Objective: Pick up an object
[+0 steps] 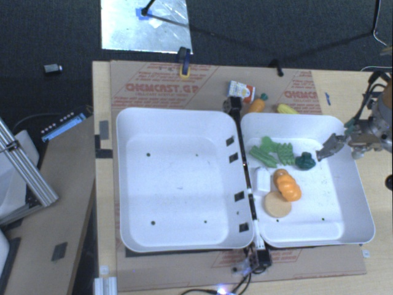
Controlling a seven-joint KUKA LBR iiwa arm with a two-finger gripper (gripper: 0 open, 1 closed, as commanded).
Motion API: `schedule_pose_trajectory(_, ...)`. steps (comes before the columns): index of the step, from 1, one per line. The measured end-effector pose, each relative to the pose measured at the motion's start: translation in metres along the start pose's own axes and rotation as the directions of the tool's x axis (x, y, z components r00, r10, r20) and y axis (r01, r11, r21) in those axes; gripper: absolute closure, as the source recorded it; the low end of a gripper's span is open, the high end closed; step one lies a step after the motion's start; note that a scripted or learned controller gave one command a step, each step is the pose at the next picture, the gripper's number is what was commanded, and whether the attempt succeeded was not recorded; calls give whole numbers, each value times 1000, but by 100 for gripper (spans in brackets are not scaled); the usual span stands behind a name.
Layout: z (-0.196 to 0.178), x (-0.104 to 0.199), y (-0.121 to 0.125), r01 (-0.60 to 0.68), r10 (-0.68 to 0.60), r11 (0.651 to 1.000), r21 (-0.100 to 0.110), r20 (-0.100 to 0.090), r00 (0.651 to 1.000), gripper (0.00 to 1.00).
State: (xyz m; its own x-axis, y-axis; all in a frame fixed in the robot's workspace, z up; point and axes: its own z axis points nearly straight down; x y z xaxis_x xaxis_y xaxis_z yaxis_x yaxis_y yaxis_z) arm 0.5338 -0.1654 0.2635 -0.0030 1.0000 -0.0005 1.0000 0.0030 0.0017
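Nearest the camera, at the bottom edge of the bench, a small dark clamp with wires [258, 260] sits where the two shallow white plastic bins meet. Above it the right-hand white bin [350, 226] holds all the loose items, grouped in its left half. A flat tan round disc [277, 206] lies lowest, and touching its upper edge is a lumpy orange plastic piece [287, 185]. Just left of that sits a small white block [263, 180]. Higher up lies a light green ridged toy vegetable [272, 152], and at its right end a small dark green rounded piece [305, 160].

The grey two-finger gripper [326, 147] reaches in from the right over the bin's upper right part, its tip just right of the dark green piece and apart from it. Nothing shows between its fingers; whether they are spread or closed cannot be told from this angle. The orange piece and tan disc lie down and to the left of the tip, well clear of it.

The left-hand white bin [132, 183] lies alongside. Beyond the bins, on the brown cardboard sheet [153, 85], rest a small orange carrot-shaped toy [257, 105], a yellow toy [286, 109] and a white-and-red packet [241, 90].
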Motion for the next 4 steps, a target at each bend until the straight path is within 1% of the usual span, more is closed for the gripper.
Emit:
schedule_pose_trajectory(1,99,57,-9,6,-6,1000,7,-4,1000,0)
schedule_pose_trajectory(2,160,70,-21,-3,3,1000,-17,3,1000,0)
schedule_pose_trajectory(3,149,70,-19,-2,2,1000,-22,4,1000,100)
schedule_pose_trajectory(4,75,155,-12,9,-9,1000,-7,-3,1000,100)
